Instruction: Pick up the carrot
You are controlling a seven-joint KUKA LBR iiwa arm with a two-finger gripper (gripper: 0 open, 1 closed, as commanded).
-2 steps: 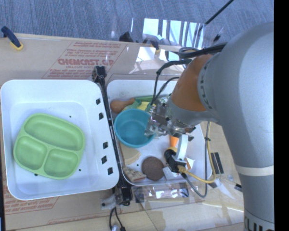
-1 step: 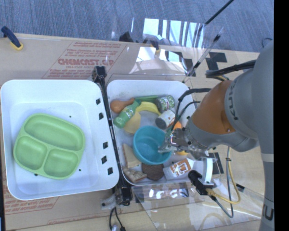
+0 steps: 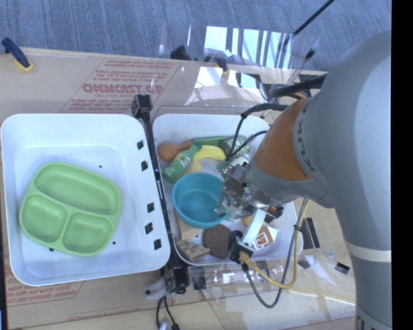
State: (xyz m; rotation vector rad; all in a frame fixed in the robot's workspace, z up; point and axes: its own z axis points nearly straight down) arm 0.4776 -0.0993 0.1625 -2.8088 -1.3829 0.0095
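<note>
The long orange carrot (image 3: 173, 148) lay at ten o'clock from the round blue bowl (image 3: 198, 199), a yellow banana (image 3: 210, 154) beside it, and I could not tell the gripper's (image 3: 235, 192) state.

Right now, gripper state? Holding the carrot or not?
Gripper: low in the right bin beside the blue bowl; grasp cannot be told.

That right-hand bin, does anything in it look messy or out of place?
It is crowded. A blue bowl, a carrot, a banana, green pieces and a brown round thing lie jumbled in the right bin. The green divided plate sits alone in the left bin.
</note>
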